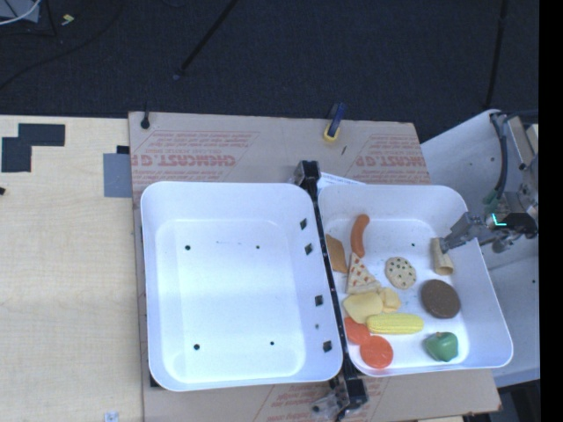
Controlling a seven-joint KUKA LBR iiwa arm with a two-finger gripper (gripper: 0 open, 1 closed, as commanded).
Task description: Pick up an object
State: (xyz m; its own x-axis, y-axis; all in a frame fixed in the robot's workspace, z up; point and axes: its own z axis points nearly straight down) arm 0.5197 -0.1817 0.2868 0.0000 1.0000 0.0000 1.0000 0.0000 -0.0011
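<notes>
Here, the left bin [167, 227] lies beside the right bin [479, 323], which carries the toy food. The gripper [459, 229] hangs over the right bin's far right rim; whether its pincer is apart or together, I cannot tell. Just beside its tip lies a small tan cylinder [442, 257], the likeliest target. Below that sit a brown disc [440, 298], a corn cob [395, 324], a green pepper [442, 345], a cookie [400, 272] and a sausage [358, 233]. The cylinder looks light, stiff and smooth, apt to roll; take it across its short sides, mid-length.
</notes>
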